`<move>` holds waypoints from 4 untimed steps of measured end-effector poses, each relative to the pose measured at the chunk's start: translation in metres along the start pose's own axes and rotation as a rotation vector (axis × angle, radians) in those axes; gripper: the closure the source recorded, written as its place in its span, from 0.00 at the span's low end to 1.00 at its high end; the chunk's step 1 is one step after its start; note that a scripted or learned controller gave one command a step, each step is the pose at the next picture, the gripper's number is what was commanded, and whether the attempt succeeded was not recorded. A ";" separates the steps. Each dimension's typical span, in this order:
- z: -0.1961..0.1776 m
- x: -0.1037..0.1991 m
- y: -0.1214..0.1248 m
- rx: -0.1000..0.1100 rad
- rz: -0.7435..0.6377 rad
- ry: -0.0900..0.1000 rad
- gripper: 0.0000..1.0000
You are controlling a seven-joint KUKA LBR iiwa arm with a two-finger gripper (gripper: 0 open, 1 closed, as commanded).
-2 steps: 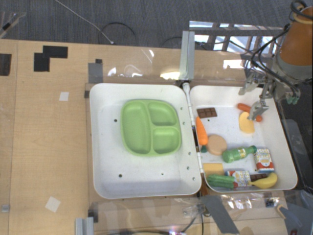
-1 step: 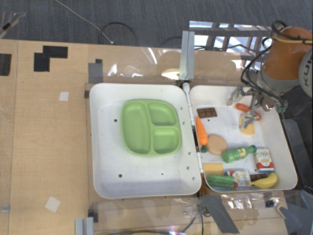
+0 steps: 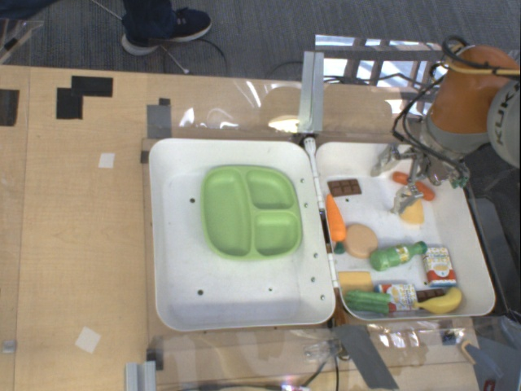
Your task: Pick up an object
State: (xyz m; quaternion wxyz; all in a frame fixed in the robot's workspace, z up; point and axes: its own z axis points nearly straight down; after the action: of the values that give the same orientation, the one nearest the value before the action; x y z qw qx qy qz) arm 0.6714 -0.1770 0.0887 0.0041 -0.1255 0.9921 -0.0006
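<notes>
One gripper (image 3: 409, 187) hangs low in the right bin (image 3: 480, 243), near its far right corner; I see its fingers spread, straddling an orange-red piece (image 3: 418, 190) just above a yellow wedge (image 3: 414, 212). Nothing is lifted. Nearer me lie a carrot (image 3: 335, 218), cookie (image 3: 361, 239), green bottle (image 3: 396, 256), carton (image 3: 439, 266) and banana (image 3: 440, 301). A green tray (image 3: 249, 211) sits mid left bin (image 3: 179, 300).

Grey arm (image 3: 506, 112), orange band (image 3: 470, 88) above wrist, black cables looping alongside, metallic silver pincer (image 3: 411, 187).
</notes>
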 end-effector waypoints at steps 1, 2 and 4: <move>-0.001 0.014 -0.027 0.003 -0.036 -0.004 0.00; 0.001 -0.001 0.005 -0.001 -0.010 0.001 0.00; -0.015 0.032 -0.020 0.008 -0.025 -0.017 1.00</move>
State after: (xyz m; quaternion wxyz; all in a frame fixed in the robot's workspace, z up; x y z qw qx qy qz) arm 0.6449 -0.2045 0.1037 0.0131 -0.1380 0.9903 -0.0035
